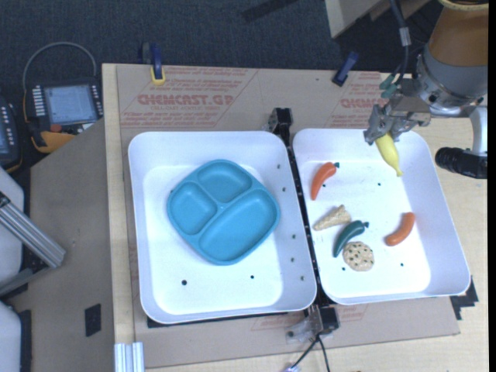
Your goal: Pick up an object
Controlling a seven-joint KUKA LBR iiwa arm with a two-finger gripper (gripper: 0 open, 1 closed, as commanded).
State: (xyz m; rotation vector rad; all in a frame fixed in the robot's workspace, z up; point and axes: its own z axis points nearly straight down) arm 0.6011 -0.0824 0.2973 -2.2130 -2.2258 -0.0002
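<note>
Tool (385, 134) gripping banana (390, 155)

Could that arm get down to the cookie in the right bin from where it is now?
Probably yes. The cookie lies flat with open space above it, though the green pepper touches its edge, and the gripper already has a banana in its fingers.

Yellow banana (389, 153) just below the grey gripper (385, 134); orange carrot (322, 179), green pepper (349, 237), orange-red sausage (400, 229), tan cookie (358, 256); blue plate (223, 210); 2 white bins (143, 208).
</note>
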